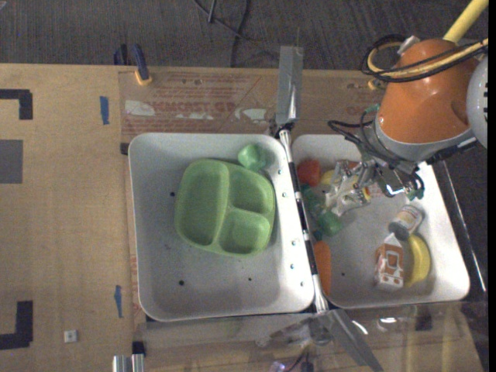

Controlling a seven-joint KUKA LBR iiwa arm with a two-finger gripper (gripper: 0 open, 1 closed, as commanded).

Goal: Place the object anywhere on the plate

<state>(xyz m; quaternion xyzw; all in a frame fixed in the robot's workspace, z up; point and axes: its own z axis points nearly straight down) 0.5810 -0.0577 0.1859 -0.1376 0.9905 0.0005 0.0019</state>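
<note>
A green plastic plate with three sections sits in the left white bin, and its dips look smooth and shiny. A small round green thing lies just beside its top right corner. The right white bin holds the toys. A red round one sits near the top left, some dark green pieces lie along the left wall, and a long orange carrot shape lies below them. A yellow banana curves beside a little white and orange carton, and a small bottle lies just above those two. The arm's fat orange band hangs over this bin, with black and yellow cables on it. The shiny metal hand reaches down near the dark green pieces. I cannot tell if it is open or closed, or if it holds anything. The table is flat brown cardboard with blue tape bits.
</note>
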